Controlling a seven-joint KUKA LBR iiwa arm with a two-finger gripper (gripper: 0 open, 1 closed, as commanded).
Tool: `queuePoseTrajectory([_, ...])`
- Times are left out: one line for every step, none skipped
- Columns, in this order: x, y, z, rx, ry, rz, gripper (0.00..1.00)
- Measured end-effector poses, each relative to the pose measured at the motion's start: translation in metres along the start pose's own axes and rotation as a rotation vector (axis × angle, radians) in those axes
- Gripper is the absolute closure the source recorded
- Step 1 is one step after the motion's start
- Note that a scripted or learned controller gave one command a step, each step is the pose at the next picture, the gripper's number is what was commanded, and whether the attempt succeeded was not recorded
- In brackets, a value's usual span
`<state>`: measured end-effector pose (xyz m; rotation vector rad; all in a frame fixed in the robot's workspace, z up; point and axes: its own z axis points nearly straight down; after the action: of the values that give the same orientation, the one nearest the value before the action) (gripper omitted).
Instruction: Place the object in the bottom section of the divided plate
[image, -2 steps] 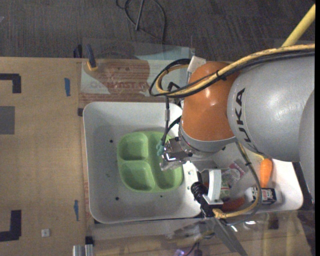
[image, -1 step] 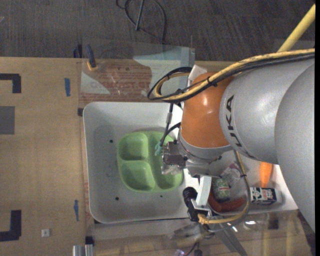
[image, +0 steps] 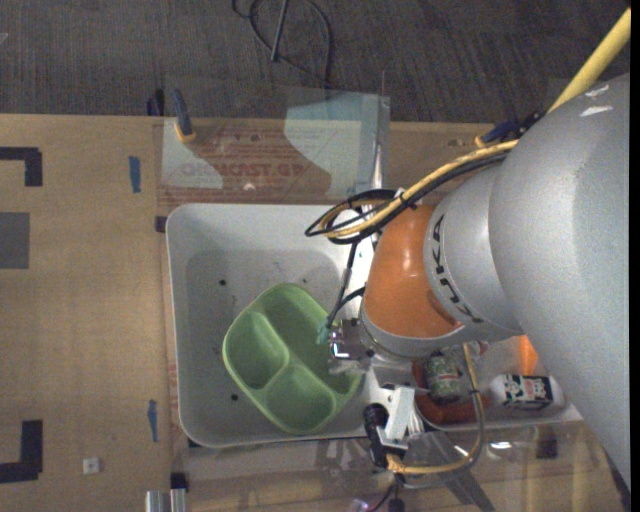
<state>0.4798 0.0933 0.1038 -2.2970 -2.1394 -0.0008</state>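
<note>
A light green divided plate (image: 280, 358) lies in the left white bin (image: 200, 260), toward its lower right corner. It has one long section on its upper right side and two smaller ones on its lower left side. The grey arm with its orange band (image: 405, 280) reaches in from the right. My gripper (image: 338, 346) hangs over the plate's right rim, mostly hidden under the wrist. No object shows in it from this angle.
In the right bin, partly under the arm, lie a red-brown round item (image: 447, 405), a small white carton with black marks (image: 526, 390) and an orange thing (image: 526, 353). A clear plastic sheet (image: 270, 150) lies on the bench behind the left bin.
</note>
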Motion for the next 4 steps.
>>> queuePoseTrajectory([-0.09, 0.017, -0.077, 0.007, -0.004, 0.039, 1.0])
queuePoseTrajectory([-0.109, 0.008, -0.315, 0.005, -0.005, 0.02, 1.0])
queuePoseTrajectory([-0.067, 0.004, -0.258, 0.007, -0.006, 0.063, 1.0])
queuePoseTrajectory([-0.089, 0.004, -0.087, 0.009, -0.004, 0.116, 1.0])
